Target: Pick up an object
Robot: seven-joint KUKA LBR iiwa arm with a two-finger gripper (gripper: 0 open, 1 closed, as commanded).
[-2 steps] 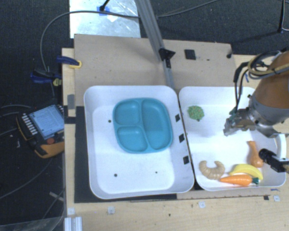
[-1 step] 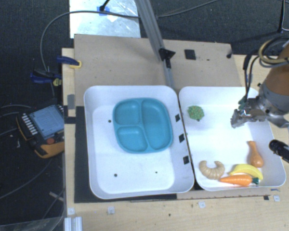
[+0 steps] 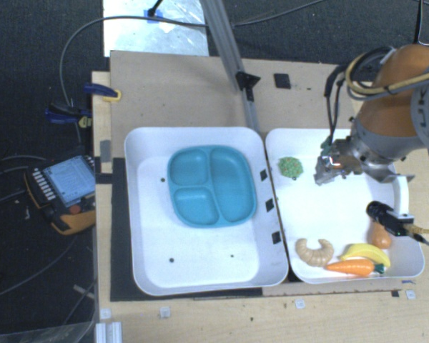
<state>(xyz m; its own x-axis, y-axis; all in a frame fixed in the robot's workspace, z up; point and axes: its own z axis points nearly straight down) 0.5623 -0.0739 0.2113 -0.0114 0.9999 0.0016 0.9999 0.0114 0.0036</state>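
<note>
Two white bins on a tan surface (image 3: 179,84), arm over the right one.
Left bin (image 3: 139,213): blue divided plate (image 3: 211,186). Right bin (image 3: 322,213): green broccoli (image 3: 291,167) near gripper (image 3: 329,168), croissant (image 3: 314,251), carrot (image 3: 352,266), banana (image 3: 368,253); finger state cannot be told. Dark carpet (image 3: 36,48), cables around.

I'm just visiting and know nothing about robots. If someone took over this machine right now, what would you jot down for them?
Gripper: over the right bin, near the green broccoli, nothing seen between its fingers.
Objects: croissant, carrot, banana and a brown item lie along the right bin's near edge.
Left bin holds a blue divided plate.
Done: nothing lifted yet.
Left: grasp and lift one object.
</note>
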